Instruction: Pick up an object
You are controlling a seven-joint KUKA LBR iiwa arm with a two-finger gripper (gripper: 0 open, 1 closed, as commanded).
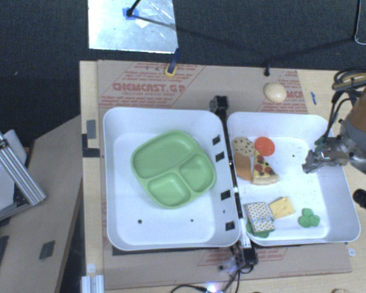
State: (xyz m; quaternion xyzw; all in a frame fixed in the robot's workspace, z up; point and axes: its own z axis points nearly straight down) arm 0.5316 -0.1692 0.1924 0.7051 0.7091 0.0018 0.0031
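Observation:
The right bin [293, 124] holds several toy foods: a chocolate-chip cookie [243, 145], a red tomato slice [265, 146], a pizza wedge [258, 169], a yellow cheese piece [282, 207], a patterned square block [258, 216] and a green broccoli piece [308, 218]. My gripper [312, 162] hangs over the right side of this bin, right of the pizza and apart from it. Nothing shows between its fingers.
The left bin [119, 133] bears a green divided plate [173, 168]. A black divider [227, 163] runs between the bins. A cream egg-shaped object [275, 91] lies on the cardboard behind the right bin. A foil sheet [133, 17] lies further back.

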